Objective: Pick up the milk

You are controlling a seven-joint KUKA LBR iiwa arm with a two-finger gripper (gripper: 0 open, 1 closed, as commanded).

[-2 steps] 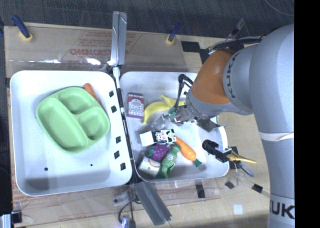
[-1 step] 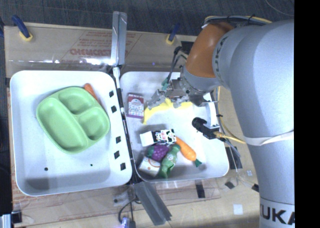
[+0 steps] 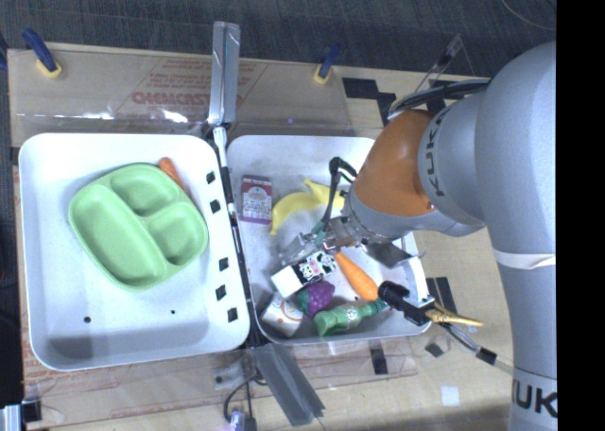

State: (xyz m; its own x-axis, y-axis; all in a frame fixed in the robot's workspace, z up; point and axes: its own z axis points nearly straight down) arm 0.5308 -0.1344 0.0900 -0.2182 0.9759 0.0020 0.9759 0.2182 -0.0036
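Milk (image 3: 304, 272) lies tilted in right bin (image 3: 284, 150), touching carrot (image 3: 356, 275) and grape (image 3: 319, 297). My gripper (image 3: 317, 242) sits just above it; can't tell its state. Risk: crowding neighbours could make it slip.

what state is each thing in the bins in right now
milk carton: lying on its side in the right bin, under the gripper
banana: lying flat, right bin
carrot: lying flat beside the milk carton
green divided plate: right side up in the left bin
small red box: lying flat
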